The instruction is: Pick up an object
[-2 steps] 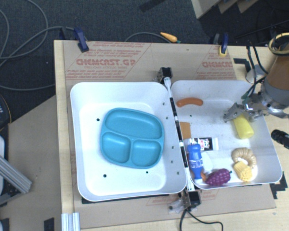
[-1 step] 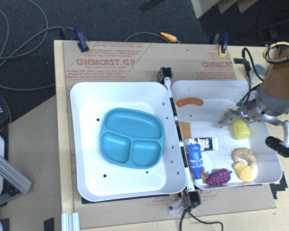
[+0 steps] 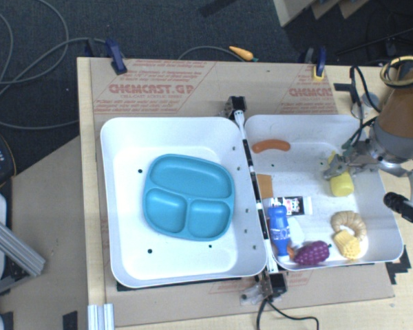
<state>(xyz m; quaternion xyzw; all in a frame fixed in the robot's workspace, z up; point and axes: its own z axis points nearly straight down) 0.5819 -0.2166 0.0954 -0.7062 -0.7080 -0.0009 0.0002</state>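
Camera view: jaws [image 3: 340,165] low in right bin [image 3: 310,133], spread unclear.
Touching yellow block [image 3: 341,183] at 6 o'clock.

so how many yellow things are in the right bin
2. A yellow block lies near the bin's right side, just below the gripper. A yellow corn cob lies near the front right corner, against a tan pastry. The arm may hide others.
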